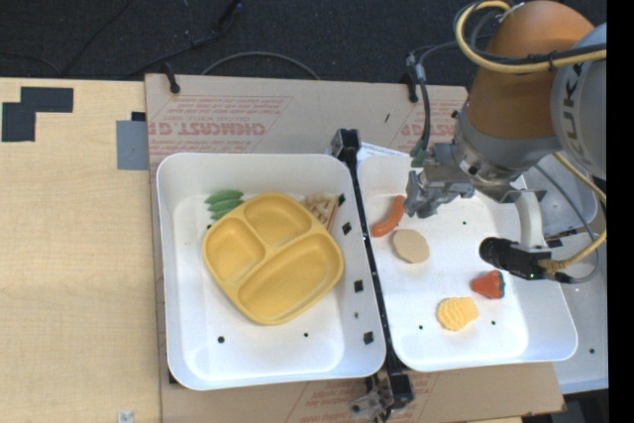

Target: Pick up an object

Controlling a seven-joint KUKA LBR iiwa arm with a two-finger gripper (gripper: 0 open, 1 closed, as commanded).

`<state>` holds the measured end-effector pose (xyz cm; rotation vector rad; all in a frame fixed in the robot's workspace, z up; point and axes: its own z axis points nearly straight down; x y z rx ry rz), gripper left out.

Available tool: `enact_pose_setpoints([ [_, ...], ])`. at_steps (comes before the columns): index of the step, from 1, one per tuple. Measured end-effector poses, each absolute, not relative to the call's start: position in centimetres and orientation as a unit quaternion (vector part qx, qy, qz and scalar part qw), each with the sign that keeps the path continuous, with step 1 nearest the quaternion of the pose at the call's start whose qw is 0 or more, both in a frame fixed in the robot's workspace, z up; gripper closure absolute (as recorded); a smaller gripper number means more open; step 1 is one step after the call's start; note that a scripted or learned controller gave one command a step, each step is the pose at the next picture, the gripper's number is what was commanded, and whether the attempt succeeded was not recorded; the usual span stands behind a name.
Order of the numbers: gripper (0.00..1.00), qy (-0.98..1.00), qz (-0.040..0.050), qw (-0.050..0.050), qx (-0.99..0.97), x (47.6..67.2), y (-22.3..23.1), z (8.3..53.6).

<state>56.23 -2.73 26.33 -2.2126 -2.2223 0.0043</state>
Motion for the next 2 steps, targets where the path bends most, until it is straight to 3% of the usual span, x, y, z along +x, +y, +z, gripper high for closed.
enact_pose_setpoints([
  [2,1.0,-0.709,0.002,0.003,-0.705,53.1,8.6,23.7],
])
